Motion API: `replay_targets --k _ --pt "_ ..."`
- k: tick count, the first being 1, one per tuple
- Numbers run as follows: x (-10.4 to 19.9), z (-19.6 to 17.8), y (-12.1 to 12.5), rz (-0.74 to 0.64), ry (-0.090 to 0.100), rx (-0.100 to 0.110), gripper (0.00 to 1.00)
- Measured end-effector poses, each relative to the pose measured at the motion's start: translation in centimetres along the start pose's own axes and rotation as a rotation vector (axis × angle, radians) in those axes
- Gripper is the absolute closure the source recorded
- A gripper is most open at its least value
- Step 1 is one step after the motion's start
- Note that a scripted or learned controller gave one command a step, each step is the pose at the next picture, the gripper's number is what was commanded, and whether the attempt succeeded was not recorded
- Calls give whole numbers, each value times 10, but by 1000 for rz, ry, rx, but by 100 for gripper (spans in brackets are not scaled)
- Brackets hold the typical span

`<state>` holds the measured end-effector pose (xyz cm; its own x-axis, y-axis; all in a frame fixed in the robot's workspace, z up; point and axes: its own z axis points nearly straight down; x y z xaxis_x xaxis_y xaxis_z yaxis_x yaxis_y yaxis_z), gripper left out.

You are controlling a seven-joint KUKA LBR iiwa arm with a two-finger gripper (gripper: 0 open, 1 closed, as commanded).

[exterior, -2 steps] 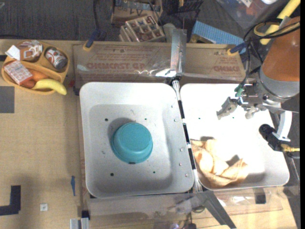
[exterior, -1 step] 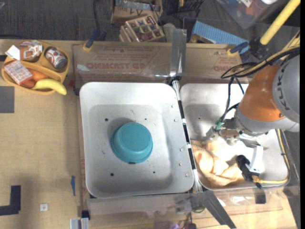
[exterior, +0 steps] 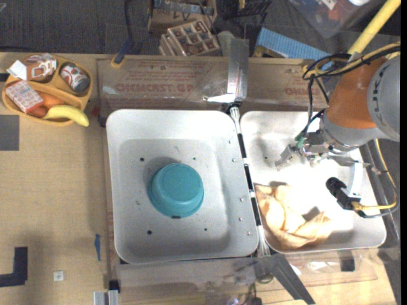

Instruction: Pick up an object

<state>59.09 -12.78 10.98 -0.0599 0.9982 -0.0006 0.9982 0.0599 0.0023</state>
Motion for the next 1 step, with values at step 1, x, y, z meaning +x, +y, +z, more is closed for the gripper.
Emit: replay_targets --k 1 --pt "2 -27 -34 29 2 3 0"
